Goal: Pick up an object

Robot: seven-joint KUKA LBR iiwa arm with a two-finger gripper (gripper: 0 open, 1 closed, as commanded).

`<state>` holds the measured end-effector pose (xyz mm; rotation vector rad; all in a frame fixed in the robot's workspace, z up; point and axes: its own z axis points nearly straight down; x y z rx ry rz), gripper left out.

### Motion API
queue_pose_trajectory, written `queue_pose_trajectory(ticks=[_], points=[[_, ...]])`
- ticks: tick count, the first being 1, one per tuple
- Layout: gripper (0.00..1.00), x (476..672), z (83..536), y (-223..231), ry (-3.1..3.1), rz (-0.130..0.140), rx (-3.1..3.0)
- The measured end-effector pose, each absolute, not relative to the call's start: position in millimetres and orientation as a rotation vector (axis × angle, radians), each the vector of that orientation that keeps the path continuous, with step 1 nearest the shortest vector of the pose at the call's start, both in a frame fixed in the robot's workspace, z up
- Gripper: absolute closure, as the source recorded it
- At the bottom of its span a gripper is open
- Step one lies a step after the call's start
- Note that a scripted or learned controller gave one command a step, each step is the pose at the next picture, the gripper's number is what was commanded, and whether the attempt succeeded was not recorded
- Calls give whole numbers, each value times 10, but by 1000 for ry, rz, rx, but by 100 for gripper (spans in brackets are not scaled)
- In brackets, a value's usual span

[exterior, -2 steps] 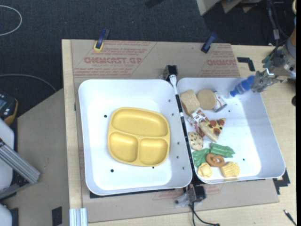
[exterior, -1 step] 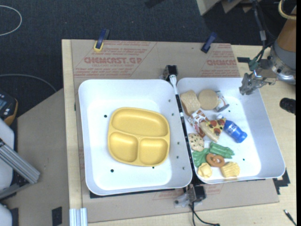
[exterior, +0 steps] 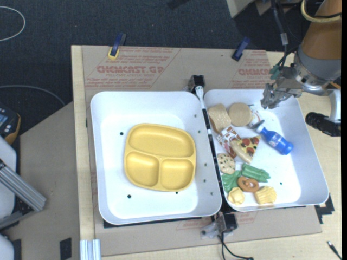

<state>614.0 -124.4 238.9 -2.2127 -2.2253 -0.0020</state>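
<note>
The scene was evenly and brightly lit from overhead. Both white bins (exterior: 103, 145) ran close to overexposed, their floors nearly featureless. The yellow tray (exterior: 160, 157) threw only a thin, soft shadow toward 6 o'clock. The dark floor toward 11 o'clock stayed dim and grainy. Detail was soft overall, and the small items toward 4 o'clock looked slightly smeared.

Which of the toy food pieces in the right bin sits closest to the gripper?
The round tan bun, at the pile's top edge. It lies just below and left of the gripper; the blue bottle and the other pieces sit lower.
</note>
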Motion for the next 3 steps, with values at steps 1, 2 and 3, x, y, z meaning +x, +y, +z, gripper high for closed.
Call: queue_pose_trajectory(ticks=[1,2,3], points=[[100,6059,2427,-771,-2225,-1,-2212],[100,5959,2424,-293,-2224,1,-2212],[100,5978,2227,158,-2223,4,-2211]])
